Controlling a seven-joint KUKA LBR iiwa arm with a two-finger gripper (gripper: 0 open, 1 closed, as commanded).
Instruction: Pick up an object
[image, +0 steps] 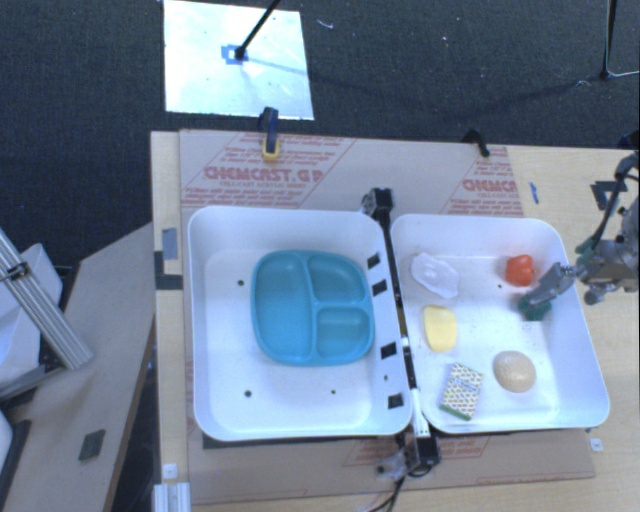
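The right bin (575, 345) holds several small objects: a clear plastic piece (435, 273), a red item (519, 269), a yellow block (440, 328), a beige egg-shaped item (514, 371) and a green-and-white patterned box (461, 391). My gripper (545, 291) reaches in over the bin's right rim, just right of and below the red item. A small dark green thing (535, 310) lies right at its tip; whether it is gripped I cannot tell.
The left bin (215, 300) carries a blue divided plate (308, 307). A black clip strip (390, 300) runs along the divide between the bins. Brown cardboard (300, 170) lies under both, and a metal frame (35, 300) stands at far left.
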